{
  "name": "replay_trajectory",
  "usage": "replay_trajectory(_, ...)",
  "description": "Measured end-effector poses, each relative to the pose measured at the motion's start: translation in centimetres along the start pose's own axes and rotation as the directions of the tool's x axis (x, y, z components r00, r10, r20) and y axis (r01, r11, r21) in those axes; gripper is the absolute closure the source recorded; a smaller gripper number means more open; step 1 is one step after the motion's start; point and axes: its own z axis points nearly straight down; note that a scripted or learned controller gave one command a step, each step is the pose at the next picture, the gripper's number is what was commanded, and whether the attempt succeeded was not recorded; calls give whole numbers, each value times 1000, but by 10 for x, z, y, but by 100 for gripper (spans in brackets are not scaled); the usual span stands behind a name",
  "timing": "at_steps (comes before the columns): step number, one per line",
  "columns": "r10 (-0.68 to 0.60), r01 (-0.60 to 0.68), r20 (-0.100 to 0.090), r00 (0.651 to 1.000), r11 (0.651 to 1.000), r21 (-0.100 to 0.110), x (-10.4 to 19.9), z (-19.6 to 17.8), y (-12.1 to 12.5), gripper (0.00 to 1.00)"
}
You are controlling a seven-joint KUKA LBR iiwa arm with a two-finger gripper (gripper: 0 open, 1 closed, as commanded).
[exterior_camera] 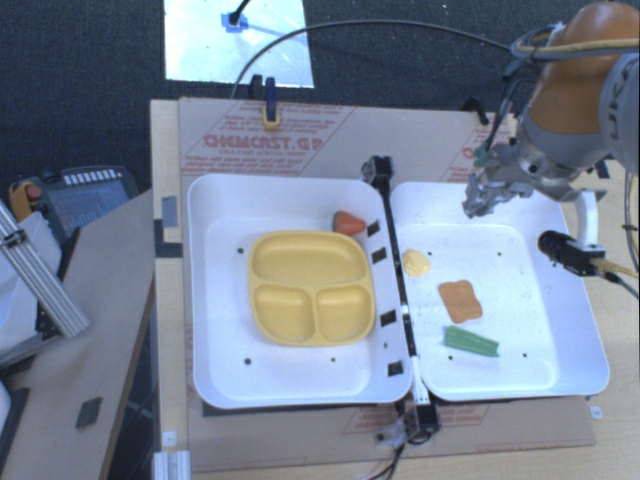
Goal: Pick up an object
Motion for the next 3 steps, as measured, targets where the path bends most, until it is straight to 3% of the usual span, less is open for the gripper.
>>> replay_trajectory(2,0,0,-1,1000,1000,0,99,-6,20,100)
replay_trajectory(3,1,-1,0,1000,1000,1,148,11,35,100)
